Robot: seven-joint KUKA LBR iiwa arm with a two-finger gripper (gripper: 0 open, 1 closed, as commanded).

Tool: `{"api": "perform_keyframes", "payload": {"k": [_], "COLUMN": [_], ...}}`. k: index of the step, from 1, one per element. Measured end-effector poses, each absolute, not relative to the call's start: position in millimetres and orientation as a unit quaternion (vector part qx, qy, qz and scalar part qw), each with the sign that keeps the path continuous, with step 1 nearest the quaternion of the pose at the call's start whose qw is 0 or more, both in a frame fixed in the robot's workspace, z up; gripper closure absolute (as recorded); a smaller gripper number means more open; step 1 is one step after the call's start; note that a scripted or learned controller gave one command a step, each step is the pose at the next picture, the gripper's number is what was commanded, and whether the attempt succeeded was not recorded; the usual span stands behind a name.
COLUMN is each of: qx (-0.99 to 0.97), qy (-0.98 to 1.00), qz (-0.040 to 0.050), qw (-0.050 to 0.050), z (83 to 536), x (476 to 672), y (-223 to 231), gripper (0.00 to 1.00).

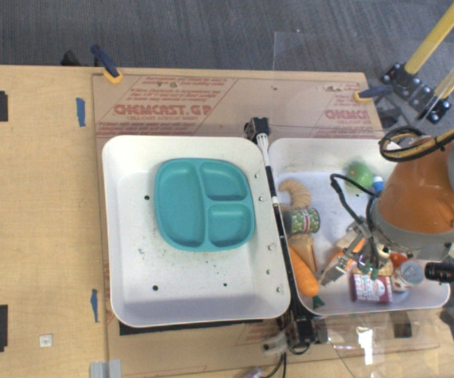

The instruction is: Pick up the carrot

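Camera view, looking down on the bench: the claw [345, 260] hangs low inside the right bin [321, 157], under the arm's orange band [418, 199]; whether it is spread or pressed together cannot be told through the tangle of cable and clutter around it. At its 9 o'clock, just beside it, lies the carrot [304, 273], tucked against the bin's left wall with its length running from 11 to 5 o'clock. A small striped can [305, 221] sits at the claw's 11 o'clock, a purple-labelled jar [371, 288] at its 4 o'clock, a green ball [359, 174] at 12. Well apart at 9 o'clock, the left bin [128, 278] bears a teal divided plate [204, 204]. The carrot looks light, stiff and smooth-skinned, likely to slip; a hold across its thicker middle seems soundest.
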State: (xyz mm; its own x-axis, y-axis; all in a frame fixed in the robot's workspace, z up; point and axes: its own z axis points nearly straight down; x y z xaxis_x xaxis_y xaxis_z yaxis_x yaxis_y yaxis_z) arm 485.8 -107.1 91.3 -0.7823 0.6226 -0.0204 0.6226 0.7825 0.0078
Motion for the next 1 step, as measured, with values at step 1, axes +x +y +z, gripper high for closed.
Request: {"api": "perform_keyframes", "payload": {"k": [1], "qx": [0.329], "qy": [0.944], "qz": [0.002], "qw": [0.015], "z": [103.3], "x": [489.0], "y": [-106.1], "gripper": [1.0]}}
